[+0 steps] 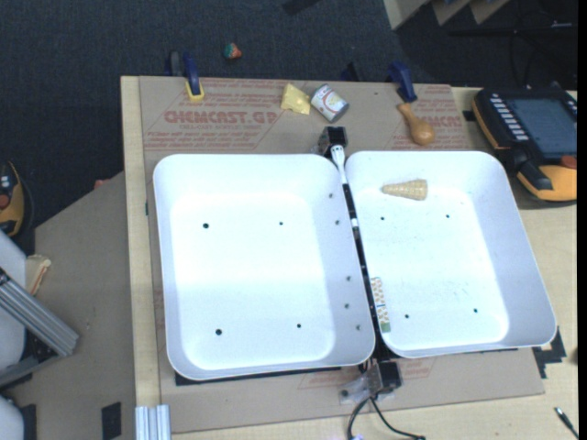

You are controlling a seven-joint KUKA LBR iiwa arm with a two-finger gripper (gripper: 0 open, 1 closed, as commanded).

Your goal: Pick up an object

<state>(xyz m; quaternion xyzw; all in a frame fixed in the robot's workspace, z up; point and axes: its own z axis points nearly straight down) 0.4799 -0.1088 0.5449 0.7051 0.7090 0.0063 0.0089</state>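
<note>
A small tan cone-shaped object (404,189) lies on its side in the right white bin (514,246), near the bin's far edge. The left white bin (174,246) sits beside it, their rims touching along the middle.
On the bench behind the bins lie a yellow wedge (294,100), a small grey-and-white box (329,104) and an orange-brown wooden piece (417,125). Blue clamps (192,76) hold the board's far edge. A black and yellow handheld pendant (537,131) rests at the right.
</note>
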